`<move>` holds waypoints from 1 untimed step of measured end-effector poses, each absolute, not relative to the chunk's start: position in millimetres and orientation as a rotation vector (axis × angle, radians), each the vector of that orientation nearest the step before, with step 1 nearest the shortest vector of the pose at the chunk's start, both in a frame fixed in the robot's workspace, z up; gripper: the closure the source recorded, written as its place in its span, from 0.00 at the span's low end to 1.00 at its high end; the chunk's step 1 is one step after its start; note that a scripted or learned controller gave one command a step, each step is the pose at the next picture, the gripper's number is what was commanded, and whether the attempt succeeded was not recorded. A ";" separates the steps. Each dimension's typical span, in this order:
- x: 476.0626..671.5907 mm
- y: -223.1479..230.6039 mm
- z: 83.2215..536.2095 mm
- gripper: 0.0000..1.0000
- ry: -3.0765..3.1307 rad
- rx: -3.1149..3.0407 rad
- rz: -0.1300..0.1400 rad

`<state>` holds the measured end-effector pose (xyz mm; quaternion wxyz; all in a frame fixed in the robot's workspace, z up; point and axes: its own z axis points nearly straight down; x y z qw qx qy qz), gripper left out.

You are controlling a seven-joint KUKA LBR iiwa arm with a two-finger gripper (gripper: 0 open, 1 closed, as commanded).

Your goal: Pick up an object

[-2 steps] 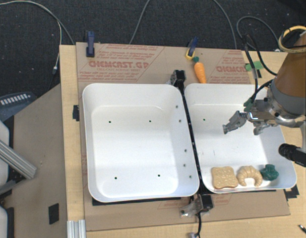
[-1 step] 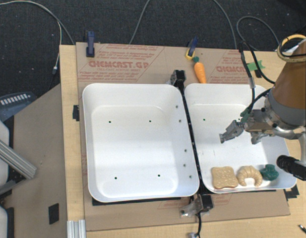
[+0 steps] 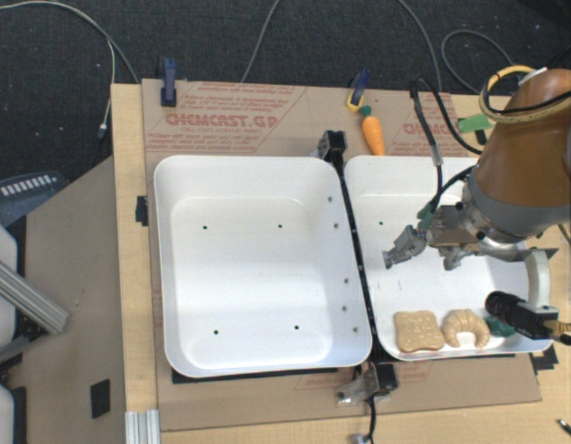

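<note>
We start nearest on the worktop (image 3: 77, 266), where a small metal clamp (image 3: 364, 388) sits just outside the near left corner of the right bin (image 3: 396, 178). Into the right bin now, along its near wall: a square tan biscuit (image 3: 419, 331) lies flat. Right beside it, on the side away from the left bin (image 3: 174, 276), is a pale curved croissant (image 3: 465, 327). The two are almost touching.

A little farther in, over the middle of the right bin, there's the tool (image 3: 427, 251) on the grey and orange arm (image 3: 526, 155). Its fingers are spread apart with nothing between them, and it hangs clear of both biscuit and croissant.

The left bin sits wall to wall with the right bin. Beyond the right bin's far wall, an orange carrot (image 3: 373, 135) lies on the cardboard sheet (image 3: 220, 118), with a blue clip (image 3: 359, 89) just past it.
</note>
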<state>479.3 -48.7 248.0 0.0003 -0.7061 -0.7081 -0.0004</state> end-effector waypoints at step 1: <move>495.4 -14.7 278.7 0.00 -2.225 -2.220 -0.003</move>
